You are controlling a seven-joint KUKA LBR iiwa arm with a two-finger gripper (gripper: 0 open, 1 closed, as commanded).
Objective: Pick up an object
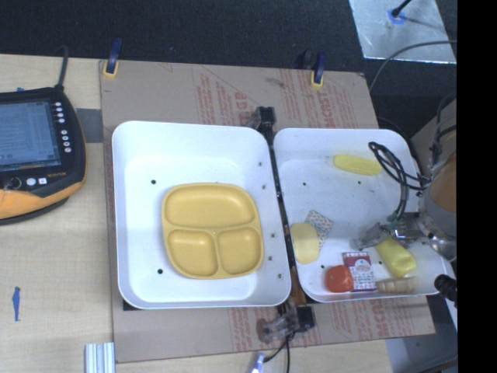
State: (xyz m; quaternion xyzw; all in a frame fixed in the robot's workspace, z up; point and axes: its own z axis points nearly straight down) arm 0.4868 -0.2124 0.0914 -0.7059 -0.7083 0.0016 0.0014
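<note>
here, claw (382,235) state unclear, touching yellow block (395,258), long axis running upper-left to lower-right

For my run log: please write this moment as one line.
gripper: low in right bin | nearest: yellow block | fingers: unclear | left bin: yellow tray

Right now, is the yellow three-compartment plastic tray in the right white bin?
No, the yellow three-compartment plastic tray lies in the left white bin.

Even overhead light, bright glare on left bin (132,208) floor, washed white; soft shadow along its near wall; gripper (380,235) metal smeared, slightly blurred; objects beside the fingers soft-edged; floor above dim, grainy
</note>
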